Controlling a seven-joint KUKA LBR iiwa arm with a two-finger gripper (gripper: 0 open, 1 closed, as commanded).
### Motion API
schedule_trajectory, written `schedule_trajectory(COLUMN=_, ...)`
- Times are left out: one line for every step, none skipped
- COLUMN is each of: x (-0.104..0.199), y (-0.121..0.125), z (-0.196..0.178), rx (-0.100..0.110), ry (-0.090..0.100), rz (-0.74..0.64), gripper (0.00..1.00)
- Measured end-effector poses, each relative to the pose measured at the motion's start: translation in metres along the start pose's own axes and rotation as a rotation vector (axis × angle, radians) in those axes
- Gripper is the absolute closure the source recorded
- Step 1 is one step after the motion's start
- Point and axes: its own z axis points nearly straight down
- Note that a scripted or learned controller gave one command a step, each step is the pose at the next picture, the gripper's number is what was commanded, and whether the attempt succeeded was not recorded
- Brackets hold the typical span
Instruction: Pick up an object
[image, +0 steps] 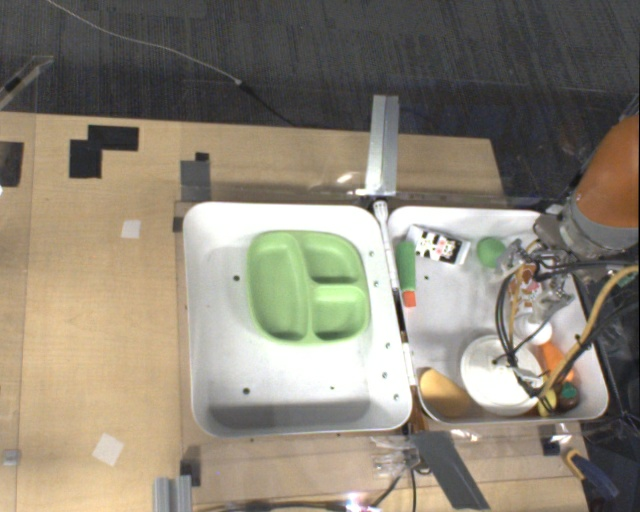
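Dark carpeted floor (300, 50) borders a pale wooden table (90, 330) carrying two shallow white bins side by side, seen from above at a slant. Black angular marks (100, 148) sit on the table at the upper left of the frame, and a metal post (384, 140) stands at the top where the bins meet.

At centre, the left bin (215, 400) holds a single green divided tray (305, 285), lying flat in its upper half.

At right, the right bin (450, 310) holds the clutter. A green marker with an orange tip (405, 265) lies along its left wall. Just beside it, toward the top, sits a small black-and-white patterned box (437, 246), with a green ball (489, 251) near it to the right. A white bowl (490, 375) rests in the lower part of the bin, and a golden-brown rounded piece (443, 392) lies in the lower left corner, touching the bowl's edge. An orange piece (550, 357) lies just right of the bowl, and a dark green item (567, 395) sits in the lower right corner.

The grey arm with its orange band (610, 190) enters from the upper right edge and reaches down over the right side of that bin. Its fingers (528, 300) hang among cables between the green ball and the white bowl. Whether they are apart or closed, or have hold of anything, cannot be told from this angle.
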Motion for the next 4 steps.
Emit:
schedule_trajectory(x=-0.013, y=-0.004, z=0.039, rx=0.000, ry=-0.004, rz=0.039, gripper=0.00)
schedule_trajectory(x=0.010, y=0.071, z=0.038, rx=0.002, ry=-0.008, rz=0.004, gripper=0.00)
schedule_trajectory(x=0.015, y=0.098, z=0.037, rx=0.010, ry=-0.011, rz=-0.534, gripper=0.00)
schedule_trajectory(x=-0.061, y=0.043, z=0.041, rx=-0.003, ry=-0.003, rz=-0.554, gripper=0.00)
